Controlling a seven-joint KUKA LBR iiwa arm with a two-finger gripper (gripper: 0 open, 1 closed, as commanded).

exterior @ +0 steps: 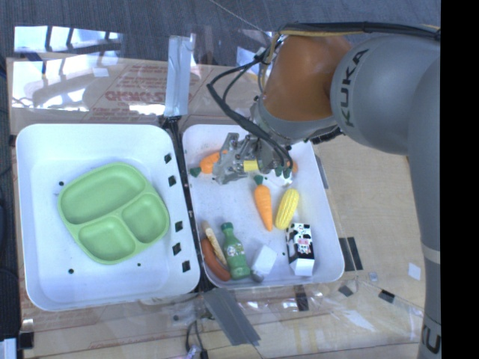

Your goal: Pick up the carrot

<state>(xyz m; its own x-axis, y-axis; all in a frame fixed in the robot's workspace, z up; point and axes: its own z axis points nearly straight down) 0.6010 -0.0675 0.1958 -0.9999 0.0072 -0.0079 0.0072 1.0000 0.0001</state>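
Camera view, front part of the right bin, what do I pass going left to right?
Hot dog → green bottle → white block → milk carton. Further back, the carrot lies just left of the corn cob.

Glossy plastic carrot (263, 206) (smooth) in a matt white plastic bin (326, 223); metal gripper (233, 161).

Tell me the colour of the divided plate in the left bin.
Light green; the divided plate shows plainly in the camera view.
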